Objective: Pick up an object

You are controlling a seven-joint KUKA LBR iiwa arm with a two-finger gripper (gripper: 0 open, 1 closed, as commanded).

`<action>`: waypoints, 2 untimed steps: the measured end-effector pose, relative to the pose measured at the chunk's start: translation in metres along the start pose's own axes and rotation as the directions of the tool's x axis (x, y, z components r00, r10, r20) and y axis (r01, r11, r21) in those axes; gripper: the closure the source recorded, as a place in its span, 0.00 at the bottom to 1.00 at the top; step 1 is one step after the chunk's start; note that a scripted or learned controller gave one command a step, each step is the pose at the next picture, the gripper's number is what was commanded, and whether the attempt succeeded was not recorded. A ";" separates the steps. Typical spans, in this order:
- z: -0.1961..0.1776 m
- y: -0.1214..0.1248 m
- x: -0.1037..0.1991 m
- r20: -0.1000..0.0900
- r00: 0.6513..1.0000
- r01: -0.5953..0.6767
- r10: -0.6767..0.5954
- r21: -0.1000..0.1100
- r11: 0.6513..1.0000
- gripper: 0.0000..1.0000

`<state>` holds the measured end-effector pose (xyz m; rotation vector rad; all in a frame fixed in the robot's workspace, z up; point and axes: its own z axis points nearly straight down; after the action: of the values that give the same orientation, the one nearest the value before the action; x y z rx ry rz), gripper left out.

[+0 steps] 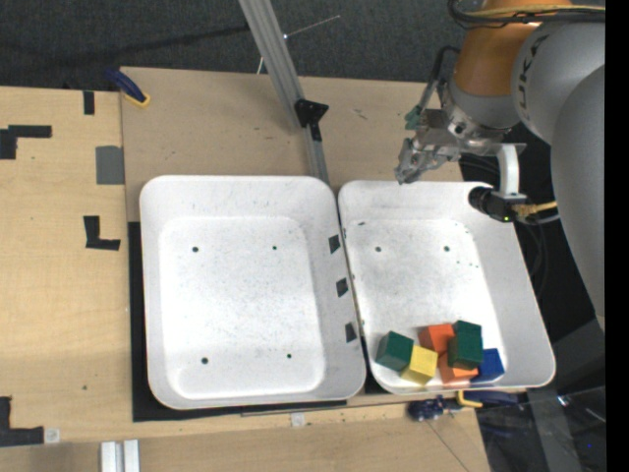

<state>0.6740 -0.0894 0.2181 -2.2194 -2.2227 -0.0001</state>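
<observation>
A cluster of blocks [442, 352] is seen in the near corner of the right bin [511, 264], against its front wall. Within the cluster, a green block [395, 350] lies at the left, a yellow one [423, 363] just beside it, an orange one [436, 337] behind that, a dark green one [468, 342] to the right and a blue one [490, 364] at the far right edge; all are packed together and touching. The rest of the right bin's floor is seen as bare white, marked with small dark dots.

The gripper [409, 170] is found well apart from the blocks, above the far rim of the right bin near its left corner, with nothing between its tips. Whether its tips are spread or pressed together cannot be told.

The left bin [236, 283] stands touching the right bin along their shared edge. A slanted metal bar [280, 57] is seen behind both bins.
</observation>
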 end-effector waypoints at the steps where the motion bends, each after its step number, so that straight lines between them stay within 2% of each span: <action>1: 0.008 0.003 0.054 -0.001 1.000 0.004 -0.004 0.002 1.000 1.00; 2: 0.010 -0.004 0.113 -0.001 1.000 0.006 -0.006 0.003 1.000 1.00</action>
<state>0.6694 0.0237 0.2082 -2.2111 -2.2271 0.0012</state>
